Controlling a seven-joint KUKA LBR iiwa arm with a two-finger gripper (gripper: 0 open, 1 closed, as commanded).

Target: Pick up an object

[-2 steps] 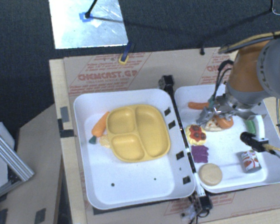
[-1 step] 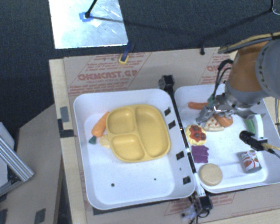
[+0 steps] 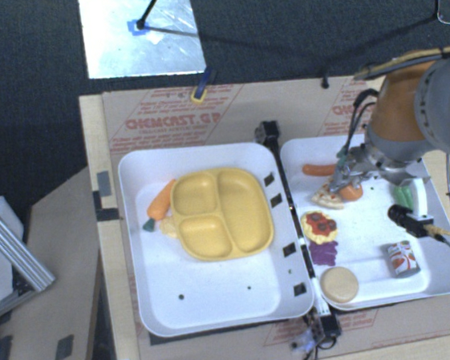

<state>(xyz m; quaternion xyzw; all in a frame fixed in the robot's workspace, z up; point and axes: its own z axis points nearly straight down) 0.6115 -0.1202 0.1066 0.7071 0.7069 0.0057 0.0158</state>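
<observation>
Under gripper [image 3: 343,179]: pizza slice [image 3: 328,196], tomato [image 3: 351,193].

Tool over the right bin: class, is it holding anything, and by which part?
Cannot be told: the tool sits low among toy foods beside an orange piece, its tip blurred.

Bright even light, slightly soft focus

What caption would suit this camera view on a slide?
Gripper down among toy foods in the right bin; yellow tray and carrot in the left bin.
</observation>
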